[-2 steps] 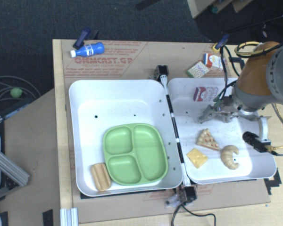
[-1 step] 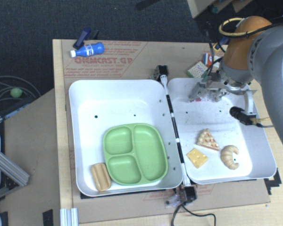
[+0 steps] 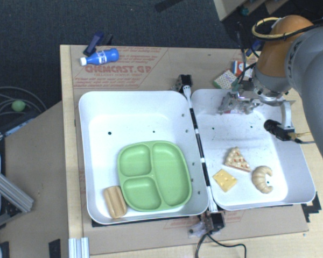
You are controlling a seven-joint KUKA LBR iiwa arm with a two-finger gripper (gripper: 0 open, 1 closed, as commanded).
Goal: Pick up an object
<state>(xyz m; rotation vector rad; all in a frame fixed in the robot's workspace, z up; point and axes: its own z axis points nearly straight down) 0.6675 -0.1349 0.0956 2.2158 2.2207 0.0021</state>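
In the right bin [image 3: 290, 192] lie a pizza slice [image 3: 237, 159], a yellow cheese wedge [image 3: 224, 180] and a croissant [image 3: 263, 178]. The left bin [image 3: 97, 117] holds a green divided plate [image 3: 152, 174] and a tan bread piece [image 3: 114, 201] at its front left. My gripper [image 3: 238, 102] hangs low over the far end of the right bin, well behind the food. Its fingertips are blurred against the bin floor, and nothing shows between them.
A blue and white bottle [image 3: 99, 57] lies on the bench behind the left bin. A small patterned card [image 3: 224, 80] sits behind the right bin. A black clamp [image 3: 184, 83] joins the bins at the back. Cables [image 3: 5, 112] lie left of the bench.
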